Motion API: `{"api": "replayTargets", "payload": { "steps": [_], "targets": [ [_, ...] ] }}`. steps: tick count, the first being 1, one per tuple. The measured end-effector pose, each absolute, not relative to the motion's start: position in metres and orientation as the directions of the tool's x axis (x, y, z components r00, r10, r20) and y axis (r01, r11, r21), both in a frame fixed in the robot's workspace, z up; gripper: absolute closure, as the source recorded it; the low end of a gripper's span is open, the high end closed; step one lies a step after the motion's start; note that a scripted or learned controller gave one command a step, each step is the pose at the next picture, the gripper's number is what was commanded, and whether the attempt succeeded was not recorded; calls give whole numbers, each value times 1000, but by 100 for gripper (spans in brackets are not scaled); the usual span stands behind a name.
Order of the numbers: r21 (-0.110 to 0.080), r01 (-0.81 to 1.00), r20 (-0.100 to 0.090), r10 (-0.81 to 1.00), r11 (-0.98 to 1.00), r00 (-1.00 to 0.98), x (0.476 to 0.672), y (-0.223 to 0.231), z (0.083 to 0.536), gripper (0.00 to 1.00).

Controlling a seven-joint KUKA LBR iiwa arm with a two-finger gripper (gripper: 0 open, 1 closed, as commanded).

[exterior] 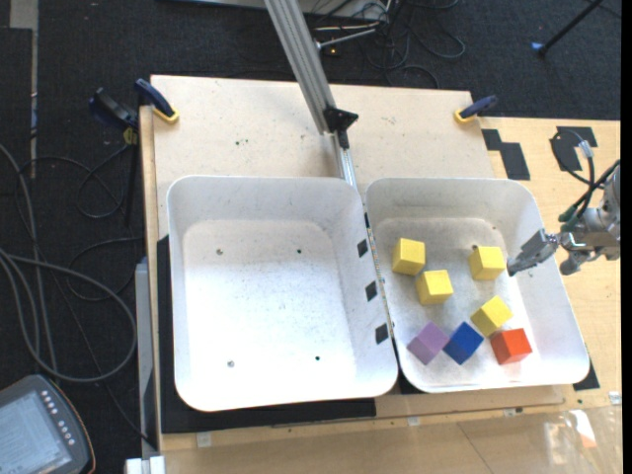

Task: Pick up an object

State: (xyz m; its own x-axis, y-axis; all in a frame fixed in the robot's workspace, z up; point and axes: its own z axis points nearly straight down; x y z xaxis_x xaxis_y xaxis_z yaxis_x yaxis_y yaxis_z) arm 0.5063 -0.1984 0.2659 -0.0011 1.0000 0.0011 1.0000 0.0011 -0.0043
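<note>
Inside right bin (449, 194): four yellow cubes (409, 256), one purple (428, 344), blue (463, 343), red (511, 346).

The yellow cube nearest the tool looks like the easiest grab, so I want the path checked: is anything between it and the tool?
Nothing visible stands between them. The tool sits at the right bin's right side, just beside that yellow cube. The other cubes lie left of it or nearer the camera.

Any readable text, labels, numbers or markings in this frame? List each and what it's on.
None readable.
Grey handheld screen device, lower left corner: display too blurred to read.
Black square patches on the wall between the two white bins: plain marks, no characters.
Yellow, purple, blue and orange-red foam cubes: no print visible.
</note>
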Motion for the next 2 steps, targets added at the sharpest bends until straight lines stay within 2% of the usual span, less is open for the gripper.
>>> {"api": "replayTargets", "payload": {
  "steps": [1,2],
  "targets": [
    [0,1000,0,1000,1,-1,507,-198,268,0],
    [-4,1000,1,1000,0,0,508,-198,225,0]
  ]
}}
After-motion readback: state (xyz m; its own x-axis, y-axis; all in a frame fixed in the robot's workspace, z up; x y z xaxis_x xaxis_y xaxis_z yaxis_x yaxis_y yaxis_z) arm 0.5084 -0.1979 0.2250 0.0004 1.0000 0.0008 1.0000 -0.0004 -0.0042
